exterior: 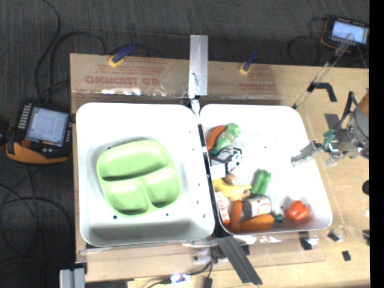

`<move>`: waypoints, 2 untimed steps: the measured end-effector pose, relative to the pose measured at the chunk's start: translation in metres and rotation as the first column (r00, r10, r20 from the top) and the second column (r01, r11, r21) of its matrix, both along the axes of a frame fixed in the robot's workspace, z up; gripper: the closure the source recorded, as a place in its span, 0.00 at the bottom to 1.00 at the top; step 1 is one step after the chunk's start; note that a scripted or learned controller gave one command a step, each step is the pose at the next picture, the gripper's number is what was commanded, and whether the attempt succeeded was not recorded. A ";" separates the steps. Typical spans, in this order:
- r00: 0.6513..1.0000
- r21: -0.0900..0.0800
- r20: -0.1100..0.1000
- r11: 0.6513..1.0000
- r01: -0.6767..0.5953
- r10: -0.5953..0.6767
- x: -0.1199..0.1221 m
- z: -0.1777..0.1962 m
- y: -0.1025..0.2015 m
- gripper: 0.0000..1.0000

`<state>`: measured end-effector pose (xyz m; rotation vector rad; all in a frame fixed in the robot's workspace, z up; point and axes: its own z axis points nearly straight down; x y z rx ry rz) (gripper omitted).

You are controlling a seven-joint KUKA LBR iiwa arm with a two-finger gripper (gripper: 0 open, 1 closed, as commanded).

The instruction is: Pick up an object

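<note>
The right bin (270,116) holds a pile of toy food along its left and front sides. A green bottle-shaped toy (226,135) lies over an orange carrot (214,135) near the back left. A black and white cube (230,156) sits just below them. Further forward are a yellow banana (232,189), a green vegetable (261,182), a small can (257,207), a second orange carrot (257,222) and a red pepper (298,210). My gripper (303,156) hovers over the bin's right rim, apart from all the toys and with nothing seen in it.
The left bin (90,119) carries a light green divided plate (139,174). A metal post (198,65) rises behind the seam between the bins. Handheld screens lie at the far left (37,131) and top right (347,32). Cables cross the dark floor.
</note>
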<state>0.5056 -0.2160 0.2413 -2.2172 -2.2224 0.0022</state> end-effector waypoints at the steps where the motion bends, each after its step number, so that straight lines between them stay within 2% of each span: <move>1: 0.976 -0.003 0.001 0.976 0.217 -0.217 0.046 0.019 0.003 0.00; 2: 0.999 0.000 -0.001 0.999 0.052 -0.052 0.052 -0.064 0.047 0.00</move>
